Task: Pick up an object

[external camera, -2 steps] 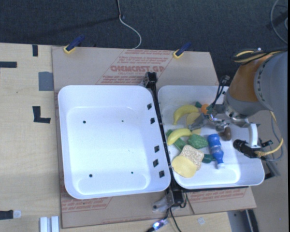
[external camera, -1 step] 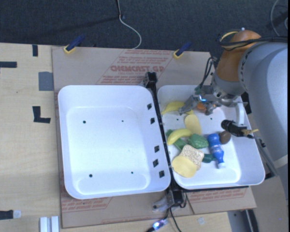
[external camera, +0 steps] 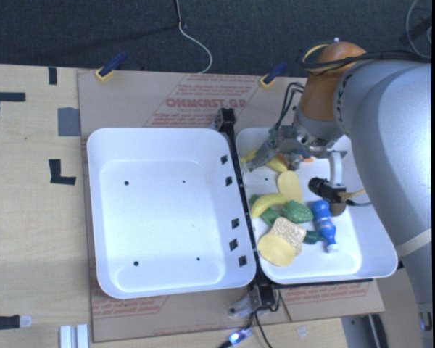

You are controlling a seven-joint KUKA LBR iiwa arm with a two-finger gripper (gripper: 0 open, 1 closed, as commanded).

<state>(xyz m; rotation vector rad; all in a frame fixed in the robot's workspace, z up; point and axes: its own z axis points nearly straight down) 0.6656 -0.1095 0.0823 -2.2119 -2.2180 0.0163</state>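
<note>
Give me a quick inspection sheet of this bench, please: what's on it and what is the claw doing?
Surface: cardboard sheet on a wooden bench, bearing two white bins.
Job's things: right bin holds a yellow banana, green piece, blue bottle, tan cracker, yellow disc.
Clutter: left bin, nothing seen inside.
Grippers: claw low over right bin's far corner.
Cables: white cable across dark cloth.
Surroundings: black tape marks on bench.

Two shallow white plastic bins sit side by side on a cardboard sheet (external camera: 196, 107) that lies on the desk (external camera: 29, 194). The left bin (external camera: 159, 267) adjoins the right bin (external camera: 370, 263), which holds a cluster of objects: a round yellow disc (external camera: 275, 251) nearest the front, a textured tan block (external camera: 288, 232) resting on it, a blue bottle (external camera: 323, 223) to their right, and a yellow banana-shaped piece (external camera: 267, 203) behind them.
</note>
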